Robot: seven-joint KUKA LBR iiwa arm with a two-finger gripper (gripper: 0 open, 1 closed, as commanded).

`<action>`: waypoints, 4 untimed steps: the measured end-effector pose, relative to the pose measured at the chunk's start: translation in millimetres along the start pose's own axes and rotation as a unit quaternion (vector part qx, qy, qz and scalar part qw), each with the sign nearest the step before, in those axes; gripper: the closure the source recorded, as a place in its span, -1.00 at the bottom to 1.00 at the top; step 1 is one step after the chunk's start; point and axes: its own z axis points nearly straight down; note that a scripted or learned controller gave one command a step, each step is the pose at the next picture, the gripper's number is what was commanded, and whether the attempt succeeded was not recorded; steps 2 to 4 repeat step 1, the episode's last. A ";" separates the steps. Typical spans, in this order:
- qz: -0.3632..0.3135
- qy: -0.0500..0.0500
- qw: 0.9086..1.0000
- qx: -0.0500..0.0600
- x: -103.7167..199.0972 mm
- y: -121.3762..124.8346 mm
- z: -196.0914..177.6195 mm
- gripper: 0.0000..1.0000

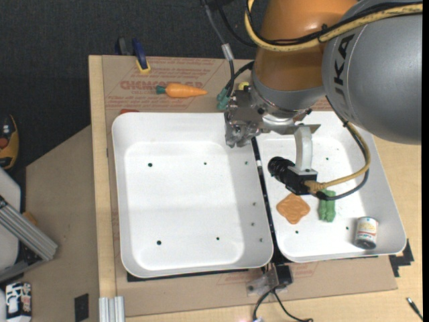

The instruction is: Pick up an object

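Brown cardboard (167,76) underlies the left bin (134,200) and right bin (322,243), and the gripper (236,137) hangs over the far end of the seam between them (open or closed cannot be told). Candidates lie in the right bin, nearer and rightward of it: a flat orange piece (293,208) with no clear long axis, a green piece (326,209) just beside it with its length running near to far, and a small can (366,232) in the near right corner. A toy carrot (182,90) lies outside, beyond the left bin.
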 end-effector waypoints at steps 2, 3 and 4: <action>0.002 -0.001 1.000 0.007 82.2 -14.4 44.5 1.00; 0.002 -0.001 1.000 0.007 82.2 -14.4 44.5 1.00; 0.002 -0.001 1.000 0.007 82.2 -14.4 44.5 1.00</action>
